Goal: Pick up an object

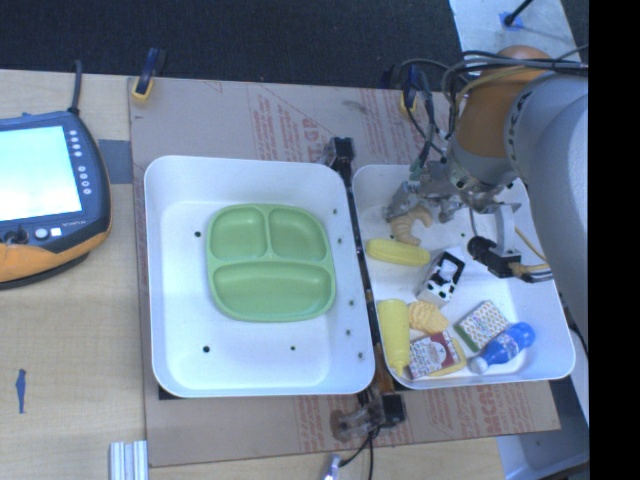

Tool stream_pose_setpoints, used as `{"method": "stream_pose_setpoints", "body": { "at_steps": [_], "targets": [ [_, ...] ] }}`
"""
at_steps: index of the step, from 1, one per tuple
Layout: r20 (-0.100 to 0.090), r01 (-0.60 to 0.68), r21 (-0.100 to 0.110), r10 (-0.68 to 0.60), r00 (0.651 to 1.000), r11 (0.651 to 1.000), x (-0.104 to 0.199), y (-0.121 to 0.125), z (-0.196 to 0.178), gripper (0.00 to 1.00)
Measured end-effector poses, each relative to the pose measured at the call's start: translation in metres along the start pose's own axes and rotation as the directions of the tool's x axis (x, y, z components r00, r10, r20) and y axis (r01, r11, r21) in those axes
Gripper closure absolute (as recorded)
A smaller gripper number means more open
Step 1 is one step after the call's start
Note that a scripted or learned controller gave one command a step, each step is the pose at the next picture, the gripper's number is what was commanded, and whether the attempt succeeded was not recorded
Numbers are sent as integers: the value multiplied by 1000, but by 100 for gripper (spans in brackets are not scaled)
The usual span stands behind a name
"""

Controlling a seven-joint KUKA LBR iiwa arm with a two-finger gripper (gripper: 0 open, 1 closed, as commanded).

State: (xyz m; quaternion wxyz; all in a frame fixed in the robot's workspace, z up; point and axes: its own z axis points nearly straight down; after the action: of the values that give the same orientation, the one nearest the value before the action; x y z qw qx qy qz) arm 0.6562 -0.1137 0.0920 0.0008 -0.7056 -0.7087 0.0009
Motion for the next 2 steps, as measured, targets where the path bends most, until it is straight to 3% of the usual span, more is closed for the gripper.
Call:
{"method": "stream_pose_setpoints", "body": {
  "at_steps": [2],
  "targets": [
    [-1,2,2,-2,1000,1000,1,0,0,0]
  ]
}}
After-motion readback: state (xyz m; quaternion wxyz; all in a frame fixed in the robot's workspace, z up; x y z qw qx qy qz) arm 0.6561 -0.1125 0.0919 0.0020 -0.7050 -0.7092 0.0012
